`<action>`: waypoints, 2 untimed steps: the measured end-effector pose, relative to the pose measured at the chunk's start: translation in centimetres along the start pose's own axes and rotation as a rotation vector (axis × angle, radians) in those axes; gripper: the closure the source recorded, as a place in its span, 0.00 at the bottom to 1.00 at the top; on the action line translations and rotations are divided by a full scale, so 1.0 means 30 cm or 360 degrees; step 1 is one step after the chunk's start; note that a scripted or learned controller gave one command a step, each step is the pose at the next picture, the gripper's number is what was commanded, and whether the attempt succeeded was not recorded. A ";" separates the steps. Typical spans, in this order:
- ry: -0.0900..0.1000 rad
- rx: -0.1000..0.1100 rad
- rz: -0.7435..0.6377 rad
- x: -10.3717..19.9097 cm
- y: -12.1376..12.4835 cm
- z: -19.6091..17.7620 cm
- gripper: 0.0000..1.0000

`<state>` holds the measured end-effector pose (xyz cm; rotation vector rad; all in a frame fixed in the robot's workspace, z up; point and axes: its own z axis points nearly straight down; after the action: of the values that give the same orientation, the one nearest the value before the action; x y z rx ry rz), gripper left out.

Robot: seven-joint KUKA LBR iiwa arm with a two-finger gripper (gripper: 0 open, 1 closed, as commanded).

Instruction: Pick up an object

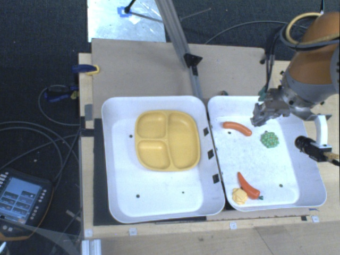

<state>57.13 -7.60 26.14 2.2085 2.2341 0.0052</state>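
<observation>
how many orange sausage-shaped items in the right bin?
2. One sausage lies near the bin's upper left, by the gripper; the other sausage lies at the lower edge beside a yellow piece.

The grey arm (311, 62) reaches in from the right, its gripper (260, 117) pointing down, apparently hovering low.

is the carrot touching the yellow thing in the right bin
Touching. The camera view shows the carrot's lower end resting against the yellow piece, no gap visible.

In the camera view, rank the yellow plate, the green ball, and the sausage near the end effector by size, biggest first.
1. Yellow plate
2. Sausage
3. Green ball, shorter than the sausage but rounder, so close.
</observation>
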 end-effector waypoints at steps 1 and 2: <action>0.0000 0.0001 -0.0001 0.183 0.016 -0.007 1.00; 0.0001 0.0005 0.0000 0.387 0.029 0.051 1.00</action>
<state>57.87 4.03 24.65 2.2102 2.2357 0.0022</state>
